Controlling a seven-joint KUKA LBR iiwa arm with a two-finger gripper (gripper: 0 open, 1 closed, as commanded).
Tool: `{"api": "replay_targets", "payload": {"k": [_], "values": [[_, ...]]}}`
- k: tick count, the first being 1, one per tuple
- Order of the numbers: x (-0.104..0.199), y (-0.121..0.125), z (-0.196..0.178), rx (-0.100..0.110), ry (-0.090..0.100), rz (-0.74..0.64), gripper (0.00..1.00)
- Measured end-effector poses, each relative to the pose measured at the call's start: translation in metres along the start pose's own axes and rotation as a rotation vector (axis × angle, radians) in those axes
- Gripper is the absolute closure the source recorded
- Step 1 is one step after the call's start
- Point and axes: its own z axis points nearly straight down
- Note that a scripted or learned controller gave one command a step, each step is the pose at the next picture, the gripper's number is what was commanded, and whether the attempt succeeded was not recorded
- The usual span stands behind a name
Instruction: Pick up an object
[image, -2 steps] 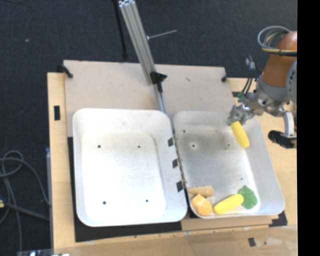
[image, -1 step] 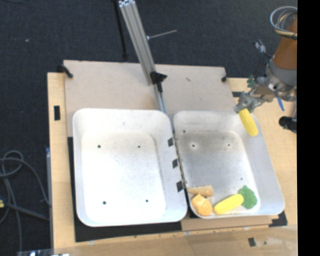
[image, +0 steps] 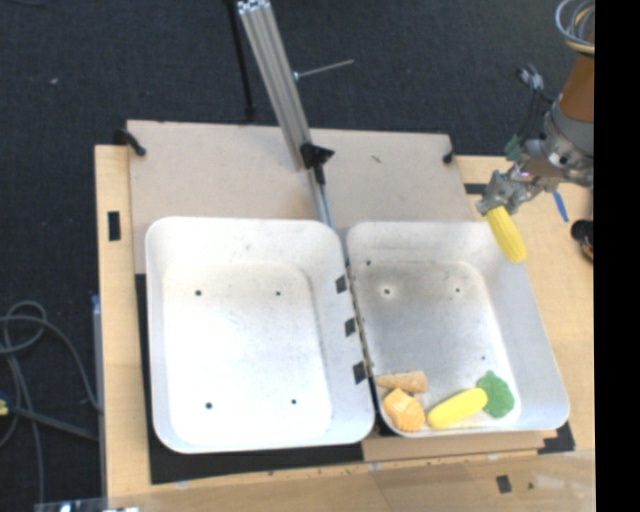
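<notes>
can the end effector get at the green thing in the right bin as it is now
Probably not yet: the end effector looks already shut on a yellow corn cob above the right bin's far corner. The green piece itself lies uncovered beside a yellow piece.

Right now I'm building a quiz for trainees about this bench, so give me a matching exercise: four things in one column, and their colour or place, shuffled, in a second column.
Things:
1. corn cob
2. broccoli
3. right bin
4. left bin

Descriptions:
A. green, at the right bin's near right corner
B. holds several small food items along its near edge
C. yellow, hanging from the gripper over the right bin's far right corner
D. white tray with no food in it

Pairs: 1-C, 2-A, 3-B, 4-D
</notes>
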Motion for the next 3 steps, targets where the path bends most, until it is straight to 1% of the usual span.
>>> {"api": "replay_targets", "payload": {"k": [1, 2, 3], "values": [[0.043, -0.006, 0.007, 0.005, 0.0, 0.006, 1.0], [0.088, -0.01, -0.002, 0.004, 0.002, 0.005, 1.0], [0.14, -0.017, 0.008, 0.005, 0.002, 0.007, 1.0]]}}
